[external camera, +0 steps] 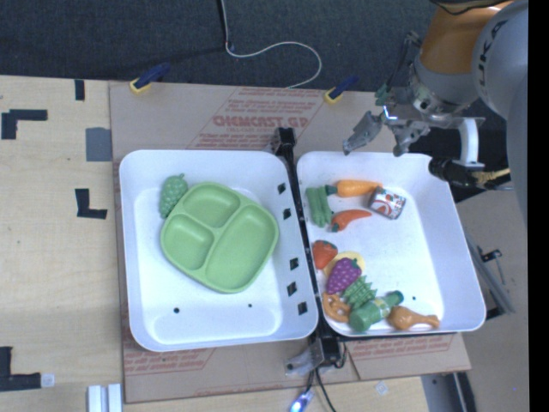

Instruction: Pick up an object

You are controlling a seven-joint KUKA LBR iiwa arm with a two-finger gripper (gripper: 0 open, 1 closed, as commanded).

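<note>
Claw (pixel 380 138): open, its 2 fingers spread and holding nothing, above the far edge of the right bin (pixel 446 230).
Toys: in the right bin; a carrot (pixel 356 188) and a small can (pixel 387 202) near its far edge, a green bean pod (pixel 317 206) and an orange pepper (pixel 350 219) just beside them.
Near edge of the right bin: purple grapes (pixel 341 275) and other toys in a cluster.
Left bin (pixel 141 230): a green divided plate (pixel 220 237), with a green grape bunch (pixel 172 193) touching its left rim.
</note>
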